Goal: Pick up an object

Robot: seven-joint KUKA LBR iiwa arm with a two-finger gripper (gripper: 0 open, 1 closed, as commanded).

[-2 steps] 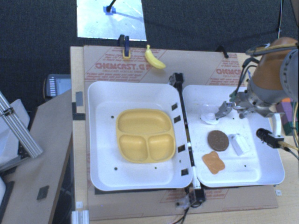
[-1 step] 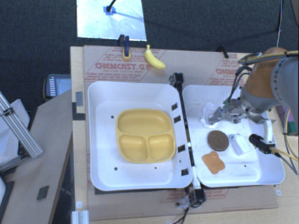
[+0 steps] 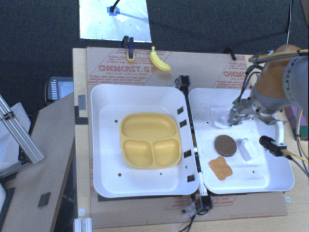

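The right bin (image 3: 275, 178) holds a round brown cookie (image 3: 225, 145), an orange toast-shaped piece (image 3: 220, 168) and a small white block (image 3: 248, 150). A pale, see-through item (image 3: 218, 118) lies near the bin's back left. My gripper (image 3: 235, 118) hangs low over the back of this bin, right beside the pale item and above the cookie in the picture. The grey arm (image 3: 273, 83) comes in from the right and hides the bin's back right corner.
The left bin (image 3: 104, 129) holds a yellow divided tray (image 3: 147, 140). A toy banana (image 3: 159, 61) and a yellow clamp (image 3: 130, 52) sit on the board behind the bins. A black divider (image 3: 189, 134) runs between the bins. Cables (image 3: 280, 151) cross the right bin's right edge.
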